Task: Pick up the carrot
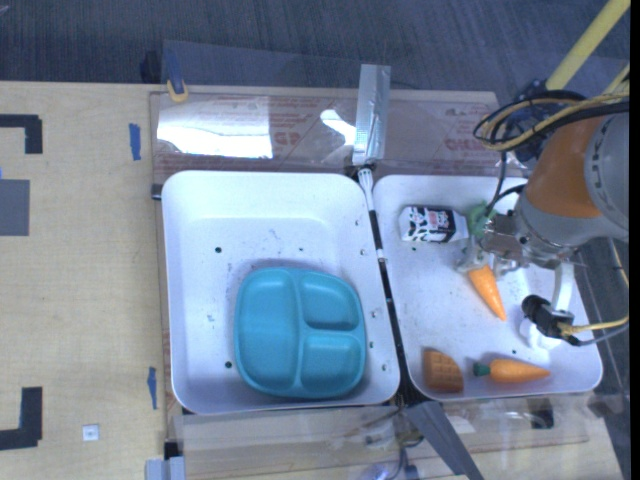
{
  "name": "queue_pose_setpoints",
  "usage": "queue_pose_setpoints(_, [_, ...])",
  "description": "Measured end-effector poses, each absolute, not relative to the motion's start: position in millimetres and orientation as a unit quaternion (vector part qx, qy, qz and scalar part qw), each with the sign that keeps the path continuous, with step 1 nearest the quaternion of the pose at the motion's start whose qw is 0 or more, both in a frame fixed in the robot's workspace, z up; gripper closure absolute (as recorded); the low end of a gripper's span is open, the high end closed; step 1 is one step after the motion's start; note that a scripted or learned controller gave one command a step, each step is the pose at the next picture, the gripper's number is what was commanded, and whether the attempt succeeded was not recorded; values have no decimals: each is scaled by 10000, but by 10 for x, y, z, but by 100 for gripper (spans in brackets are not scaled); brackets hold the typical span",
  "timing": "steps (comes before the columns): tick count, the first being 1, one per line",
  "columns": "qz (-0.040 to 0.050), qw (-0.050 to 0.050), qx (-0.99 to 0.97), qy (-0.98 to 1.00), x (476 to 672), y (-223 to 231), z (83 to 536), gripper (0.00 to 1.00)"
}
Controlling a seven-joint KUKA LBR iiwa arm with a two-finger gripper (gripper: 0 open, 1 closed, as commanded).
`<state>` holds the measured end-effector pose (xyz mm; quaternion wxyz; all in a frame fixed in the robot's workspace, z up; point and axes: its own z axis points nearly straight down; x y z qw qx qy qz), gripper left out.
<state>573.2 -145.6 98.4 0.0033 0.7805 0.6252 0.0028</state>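
The carrot (487,290) nearest the hand (490,253) lies in the right bin (440,318), slanted, with its broad top up by the hand and its point aimed down toward the bin's front edge. A 2nd carrot (516,371), green stub to the left, lies flat along the front wall, well apart from the 1st. Both look like small moulded toys: probably light, stiff and smooth, so likely to slide or roll under a poor pinch. The thick upper half, taken across its width, seems the safest place to hold, since the taper would squeeze out of a grip near the tip. The hand hangs right over the slanted carrot's top, touching or nearly so; I cannot tell how far apart its jaws stand, nor whether the carrot is between them. Near the front wall sits an orange-brown rounded piece (441,369), and toward the back a small black-and-white can (429,223) lies on its side. The left bin (200,228) carries a teal divided plate (298,334). Both bins are shallow, white and glossy, set on a pale wooden worktop (70,268) with dark floor beyond.
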Motion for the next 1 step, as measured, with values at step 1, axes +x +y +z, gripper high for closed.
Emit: queue_pose_setpoints(1, [25, 13, 8206, 5716, 5409, -885, 2014, 100])
